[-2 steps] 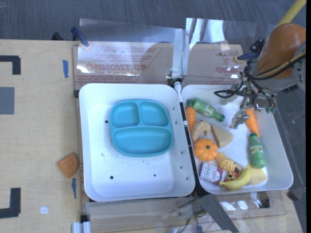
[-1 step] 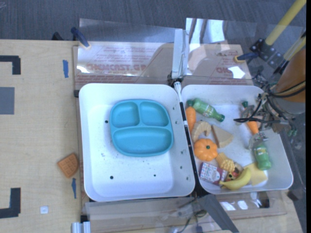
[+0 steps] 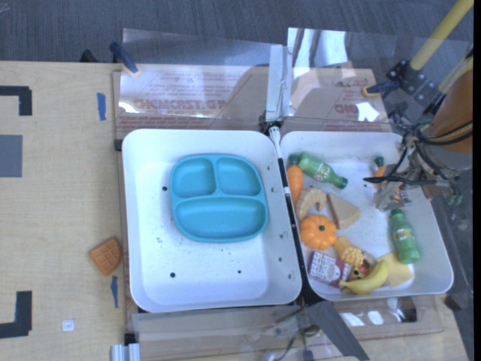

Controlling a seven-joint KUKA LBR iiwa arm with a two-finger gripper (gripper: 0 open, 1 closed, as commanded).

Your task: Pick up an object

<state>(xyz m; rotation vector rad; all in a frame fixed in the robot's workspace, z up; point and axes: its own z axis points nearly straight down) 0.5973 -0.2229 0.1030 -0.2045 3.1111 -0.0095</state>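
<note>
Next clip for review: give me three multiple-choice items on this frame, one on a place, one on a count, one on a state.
1. Where is the blue plate?
A. left bin
B. right bin
C. on the bench

2. How many green bottles are in the right bin?
A. none
B. two
C. four

3. How does the bottle by the divider sit?
A. upright
B. lying on its side
C. leaning on the bin wall

Answers:
1 A: the plate sits in the middle of the left bin.
2 B: one by the divider, another near the banana.
3 B: its length runs flat along the bin floor.
</note>
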